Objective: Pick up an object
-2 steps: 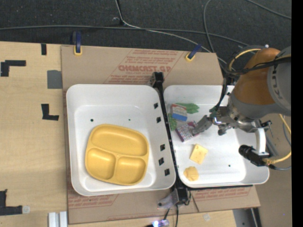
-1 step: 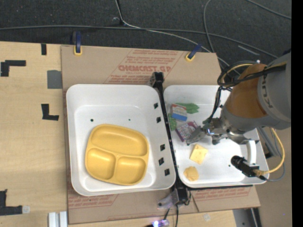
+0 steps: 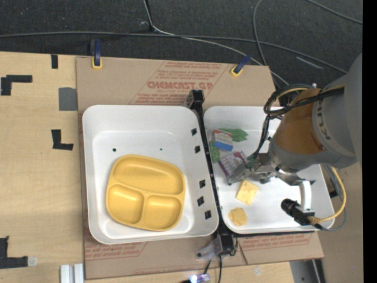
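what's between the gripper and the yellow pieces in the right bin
Nothing visible. The gripper sits low in the right bin, over the purple packet. The pale yellow wedge lies just below it and the yellow chunk further down, both uncovered.

My arm (image 3: 312, 131) reaches in from the right over the right bin (image 3: 306, 224), and my gripper (image 3: 240, 173) sits low near that bin's middle, just beside a small packet (image 3: 231, 160). Behind the packet, toward the far wall, lie 2 more small packets (image 3: 227, 138), and in front of my gripper lie 2 blocks, 1 (image 3: 247, 191) close by and 1 (image 3: 238, 217) nearer the front wall. The left bin (image 3: 94, 119) holds 1 divided tray (image 3: 145, 191), lying toward its front.
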Motion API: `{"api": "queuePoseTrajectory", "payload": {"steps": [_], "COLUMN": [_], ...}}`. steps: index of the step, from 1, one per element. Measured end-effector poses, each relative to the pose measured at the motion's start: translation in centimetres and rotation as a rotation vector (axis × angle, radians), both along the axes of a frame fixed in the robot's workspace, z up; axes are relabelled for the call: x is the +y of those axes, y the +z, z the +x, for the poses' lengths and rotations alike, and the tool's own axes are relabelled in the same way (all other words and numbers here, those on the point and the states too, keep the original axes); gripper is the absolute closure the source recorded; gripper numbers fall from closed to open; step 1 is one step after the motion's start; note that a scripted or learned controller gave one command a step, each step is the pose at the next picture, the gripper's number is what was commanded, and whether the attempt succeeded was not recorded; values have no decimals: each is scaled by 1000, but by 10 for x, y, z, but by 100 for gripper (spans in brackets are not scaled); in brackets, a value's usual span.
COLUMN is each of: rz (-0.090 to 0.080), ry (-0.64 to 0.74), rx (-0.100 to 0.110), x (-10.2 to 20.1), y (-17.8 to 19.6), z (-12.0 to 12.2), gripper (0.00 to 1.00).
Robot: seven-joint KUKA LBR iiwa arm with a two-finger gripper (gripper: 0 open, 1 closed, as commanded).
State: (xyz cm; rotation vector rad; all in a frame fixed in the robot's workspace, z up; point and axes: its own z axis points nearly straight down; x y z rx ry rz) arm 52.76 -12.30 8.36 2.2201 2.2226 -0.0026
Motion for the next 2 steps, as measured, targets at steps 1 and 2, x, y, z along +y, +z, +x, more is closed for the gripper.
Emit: {"api": "queuePoseTrajectory", "payload": {"steps": [1, 2], "rz": [-1, 1], "ry": [0, 1], "rx": [-3, -4], "x": [0, 6], "y": [12, 61], "z": [1, 10], "gripper": [100, 100]}}
